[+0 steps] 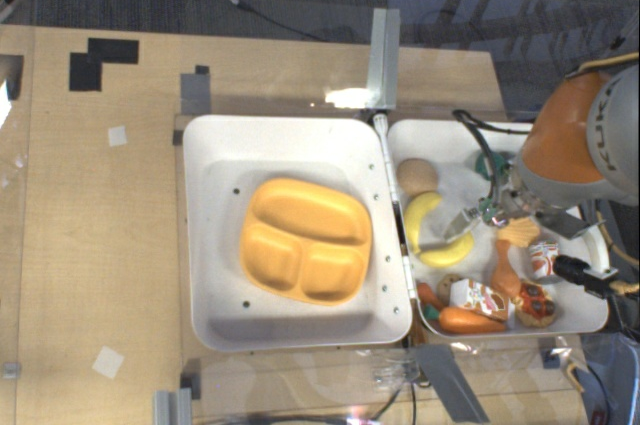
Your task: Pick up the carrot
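A grey robot arm [580, 138] with an orange band comes in from the right and hangs over the right-hand bin [440, 135], one of two shallow white bins set side by side on a wooden bench [90, 243]. The left-hand bin [215, 313], just beside it, holds a yellow divided tray [305, 240]. The right-hand bin is crowded with play food, and everything below is placed against that bin. The gripper [472, 218] sits low near its middle, just above the outer end of a yellow banana [432, 231]; its silver fingers look slightly parted with nothing between them, though they are small and hard to read. The carrot [472, 319], the thing to be picked up, lies flat along the bin's near wall, well below the gripper and apart from it. So the pick appears not yet begun: the carrot lies untouched, and the reach, grasp and lift are all left to do. A brown egg-like ball [417, 176] rests toward the bin's far left corner. Between gripper and carrot lie a tall orange piece [505, 276], a red and white packet [476, 295] and other small items too jumbled to name. The arm's upper part is cut off at the right, and it hides the bin's far right corner.
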Action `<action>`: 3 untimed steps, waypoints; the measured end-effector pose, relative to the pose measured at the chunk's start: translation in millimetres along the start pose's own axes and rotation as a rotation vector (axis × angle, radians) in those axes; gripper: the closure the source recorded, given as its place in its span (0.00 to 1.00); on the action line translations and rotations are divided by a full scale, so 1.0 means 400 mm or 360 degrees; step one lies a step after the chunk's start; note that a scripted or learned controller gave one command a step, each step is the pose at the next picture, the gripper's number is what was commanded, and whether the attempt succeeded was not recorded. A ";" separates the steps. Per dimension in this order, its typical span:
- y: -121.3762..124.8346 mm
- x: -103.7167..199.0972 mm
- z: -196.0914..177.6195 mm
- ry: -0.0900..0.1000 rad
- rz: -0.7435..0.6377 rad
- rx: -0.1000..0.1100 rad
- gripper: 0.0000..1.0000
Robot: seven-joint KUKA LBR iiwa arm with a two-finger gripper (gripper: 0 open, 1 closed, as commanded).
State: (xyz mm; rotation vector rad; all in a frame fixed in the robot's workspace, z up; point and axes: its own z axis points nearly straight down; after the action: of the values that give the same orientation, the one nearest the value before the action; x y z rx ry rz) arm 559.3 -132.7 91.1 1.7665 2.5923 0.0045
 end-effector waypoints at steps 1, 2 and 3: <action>0.099 -0.122 -0.048 -0.0005 0.0112 -0.0005 0.00; 0.001 -0.063 0.008 -0.0005 0.0165 -0.0007 0.00; -0.014 0.007 0.006 -0.0005 0.0346 -0.0011 0.00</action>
State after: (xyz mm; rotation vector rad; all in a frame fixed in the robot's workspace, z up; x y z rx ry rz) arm 552.9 -132.3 88.5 2.0331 2.3809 0.0110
